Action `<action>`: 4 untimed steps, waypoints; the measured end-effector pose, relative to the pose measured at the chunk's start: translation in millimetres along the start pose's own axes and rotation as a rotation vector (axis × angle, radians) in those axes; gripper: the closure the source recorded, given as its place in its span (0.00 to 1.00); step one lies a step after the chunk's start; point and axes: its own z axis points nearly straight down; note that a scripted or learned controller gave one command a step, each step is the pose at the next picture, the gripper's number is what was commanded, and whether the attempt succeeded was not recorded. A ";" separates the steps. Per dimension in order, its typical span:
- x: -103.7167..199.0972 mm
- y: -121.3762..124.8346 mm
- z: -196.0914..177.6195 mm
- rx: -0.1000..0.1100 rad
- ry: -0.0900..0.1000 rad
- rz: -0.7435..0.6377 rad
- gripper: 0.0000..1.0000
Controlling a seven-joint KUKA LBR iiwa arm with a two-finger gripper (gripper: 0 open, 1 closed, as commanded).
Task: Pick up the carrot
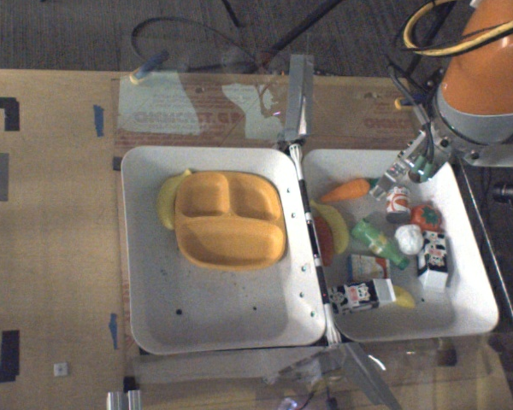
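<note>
Faint reversed lettering on clear sheet [184, 109] above bins, perhaps brand name; unreadable.

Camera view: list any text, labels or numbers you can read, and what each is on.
No text reads clearly.
Clear sheet behind the bins: faint large print, too blurred to read.
Cow-print cartons: markings too small.
Red-and-white can: label unreadable.

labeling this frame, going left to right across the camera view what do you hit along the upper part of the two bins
yellow banana → orange divided plate → divider between the bins → carrot → end effector, just right of the carrot
</note>
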 end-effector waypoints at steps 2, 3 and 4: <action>-34.1 32.1 16.0 -0.004 -0.006 -0.621 1.00; 24.4 27.5 21.4 -0.002 -0.002 -0.921 1.00; 23.0 0.7 -43.3 -0.004 -0.008 -1.233 1.00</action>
